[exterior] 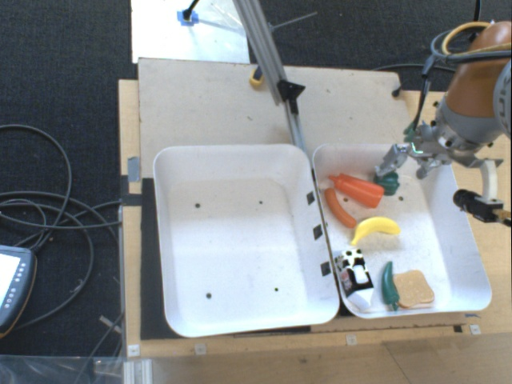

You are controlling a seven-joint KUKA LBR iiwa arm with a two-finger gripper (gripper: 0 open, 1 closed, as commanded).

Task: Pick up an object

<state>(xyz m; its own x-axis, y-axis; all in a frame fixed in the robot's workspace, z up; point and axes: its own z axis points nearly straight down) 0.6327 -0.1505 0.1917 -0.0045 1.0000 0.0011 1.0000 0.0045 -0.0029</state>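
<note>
Nearest the camera, along the near edge of the right bin (472, 282), lie a slice of toast (414, 289), a green pepper (389, 285) just left of it, and a black-and-white cow toy (354, 272) against the bin's left wall. Further in sits a banana (376, 229), then an orange sausage (339, 208) and an orange bottle (360, 189) with a dark green cap, pointing toward the right. The left bin (176, 294) has only a few dark specks on its floor.

At the far right of the right bin hangs the gripper (392, 169), fingers spread apart with nothing between them. The bottle is the closest candidate: its capped end lies just beside and slightly nearer than the fingertips, its long axis running left-right with a small tilt. A short drop to the left would probably put the fingers over it, best set across that axis. The banana lies well apart, nearer and left.
</note>
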